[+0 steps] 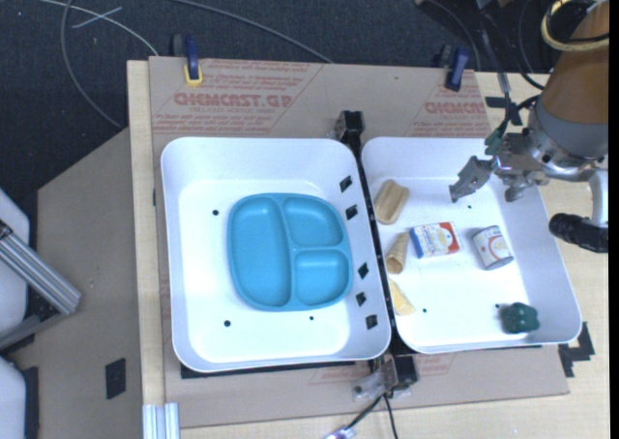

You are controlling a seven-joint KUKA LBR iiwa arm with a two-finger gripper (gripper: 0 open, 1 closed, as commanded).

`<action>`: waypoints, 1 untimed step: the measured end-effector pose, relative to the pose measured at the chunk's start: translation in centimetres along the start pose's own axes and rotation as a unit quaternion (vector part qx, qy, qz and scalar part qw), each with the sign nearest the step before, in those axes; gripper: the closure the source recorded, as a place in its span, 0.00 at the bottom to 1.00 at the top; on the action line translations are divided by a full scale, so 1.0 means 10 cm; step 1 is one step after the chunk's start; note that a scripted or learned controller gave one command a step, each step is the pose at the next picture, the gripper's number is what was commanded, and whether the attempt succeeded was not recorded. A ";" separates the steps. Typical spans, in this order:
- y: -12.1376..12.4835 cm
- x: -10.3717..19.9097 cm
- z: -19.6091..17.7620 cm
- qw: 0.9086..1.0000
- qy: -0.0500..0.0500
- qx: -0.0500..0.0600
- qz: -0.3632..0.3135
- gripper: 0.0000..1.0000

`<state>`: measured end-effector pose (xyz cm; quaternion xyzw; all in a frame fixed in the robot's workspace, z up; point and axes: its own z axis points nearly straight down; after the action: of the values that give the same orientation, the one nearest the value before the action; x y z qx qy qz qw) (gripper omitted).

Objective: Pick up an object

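My gripper hangs over the upper right part of the right bin, open, with nothing between its fingers. Below it lie a small white, red and blue box and a small white can with a red label. A tan bread-like piece lies at the bin's upper left, with another tan piece and a yellowish piece along the left side. A dark green object sits at the lower right.
The left bin holds a blue divided plate. A row of black clips runs along the seam between the bins. Cardboard lies under both bins, held by blue clamps at the back.
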<state>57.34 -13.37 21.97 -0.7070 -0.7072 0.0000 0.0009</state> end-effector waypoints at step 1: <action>0.07 0.00 0.44 1.000 0.000 0.001 0.000 0.00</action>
<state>58.00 -13.40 17.57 -0.7070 -0.7072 0.0008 0.0021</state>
